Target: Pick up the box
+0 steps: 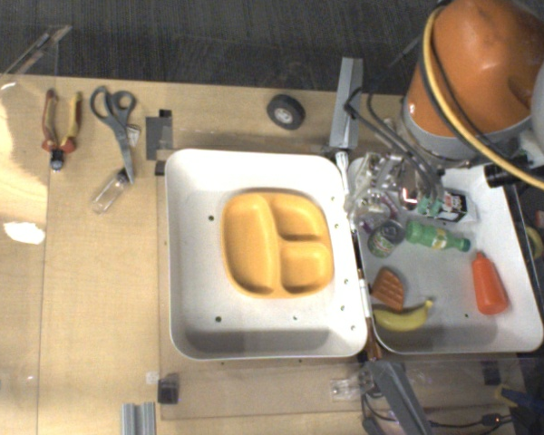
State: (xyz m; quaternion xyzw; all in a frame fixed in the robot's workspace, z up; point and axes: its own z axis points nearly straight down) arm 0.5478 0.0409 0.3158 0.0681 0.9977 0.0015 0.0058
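The box [451,207] is small and dark with a white and red label. It lies at the back of the right bin [517,333], partly under the arm's wrist. My gripper [379,196] hangs low over the bin's back left corner, left of the box and just above a small round can [384,237]. The gripper's metal parts blur together against the clutter. I see nothing held in it.
Also in the right bin are a green bottle [437,236], an orange bottle [490,285], a banana [403,315] and a brown waffle-like piece [389,286]. The left bin [195,324] holds a yellow divided tray [276,243]. Scissors [120,125], pliers [59,125] and a tape roll [286,111] lie on the bench.
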